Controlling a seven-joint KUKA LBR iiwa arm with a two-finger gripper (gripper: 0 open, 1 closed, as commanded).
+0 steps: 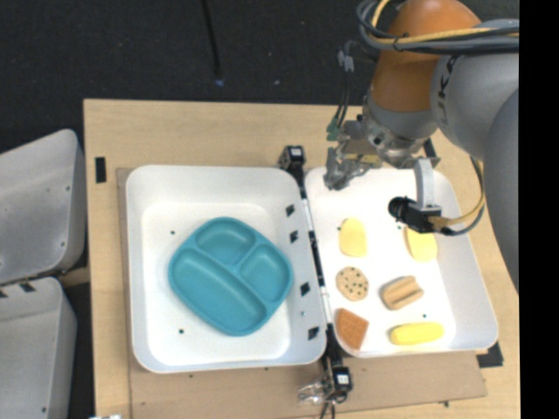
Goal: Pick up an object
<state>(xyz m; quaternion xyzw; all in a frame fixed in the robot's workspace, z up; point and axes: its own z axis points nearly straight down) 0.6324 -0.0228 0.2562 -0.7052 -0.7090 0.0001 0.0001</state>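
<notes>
Six food items lie untouched in the right bin [454, 317], gripper [337, 179] hovers over its far-left corner, finger state unclear, nothing visibly grasped, pick not started.

- A pale yellow slice [353, 237] is seen flat in the right bin [463, 317].
- Another yellow piece [422, 245] lies towards its right wall.
- A speckled cookie [352, 283], a tan bread roll [402, 292], an orange wedge [352, 328] and a yellow banana-like piece [416, 333] are laid nearer the front.

pale wooden bench [196, 125] on dark floor [131, 33].
</notes>
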